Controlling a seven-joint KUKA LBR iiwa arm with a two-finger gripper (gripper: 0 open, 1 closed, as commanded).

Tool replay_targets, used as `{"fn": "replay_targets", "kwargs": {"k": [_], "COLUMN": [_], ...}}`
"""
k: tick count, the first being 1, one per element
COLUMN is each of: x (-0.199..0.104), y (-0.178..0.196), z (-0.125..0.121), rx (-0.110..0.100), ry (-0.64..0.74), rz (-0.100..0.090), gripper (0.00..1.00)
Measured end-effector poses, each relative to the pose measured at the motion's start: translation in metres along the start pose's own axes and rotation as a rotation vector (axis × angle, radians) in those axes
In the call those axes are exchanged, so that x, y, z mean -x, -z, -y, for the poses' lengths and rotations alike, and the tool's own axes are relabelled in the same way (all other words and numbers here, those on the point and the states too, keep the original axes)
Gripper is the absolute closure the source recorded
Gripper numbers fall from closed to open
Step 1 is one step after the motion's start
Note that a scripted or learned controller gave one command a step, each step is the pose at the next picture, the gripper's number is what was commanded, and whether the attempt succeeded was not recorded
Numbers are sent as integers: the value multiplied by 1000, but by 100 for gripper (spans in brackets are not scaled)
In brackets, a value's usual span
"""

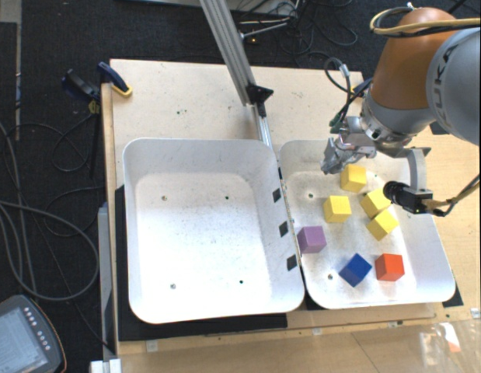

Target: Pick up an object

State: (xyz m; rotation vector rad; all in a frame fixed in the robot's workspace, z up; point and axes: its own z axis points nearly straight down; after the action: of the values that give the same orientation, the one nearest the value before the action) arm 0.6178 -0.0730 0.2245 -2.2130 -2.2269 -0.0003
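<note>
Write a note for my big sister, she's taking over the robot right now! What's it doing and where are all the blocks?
Tool: low over the far end of the right bin, right beside the far yellow block. I can't tell whether it grips anything.
Blocks, all in the right bin: four yellow ones, the far one, one in the middle, and two by the right wall. Nearer the front: purple block, blue block, orange-red block.
Left bin: no blocks in it.
Done: nothing is lifted yet.
Left: grab one block, probably the far yellow one, and raise it.
</note>
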Motion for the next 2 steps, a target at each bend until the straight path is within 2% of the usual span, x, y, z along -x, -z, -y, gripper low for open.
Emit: {"fn": "replay_targets", "kwargs": {"k": [1, 2], "x": [-45, -96], "y": [-7, 9], "z": [20, 47], "rx": [-2, 0], "ry": [1, 2], "rz": [0, 0], "gripper": [100, 100]}}
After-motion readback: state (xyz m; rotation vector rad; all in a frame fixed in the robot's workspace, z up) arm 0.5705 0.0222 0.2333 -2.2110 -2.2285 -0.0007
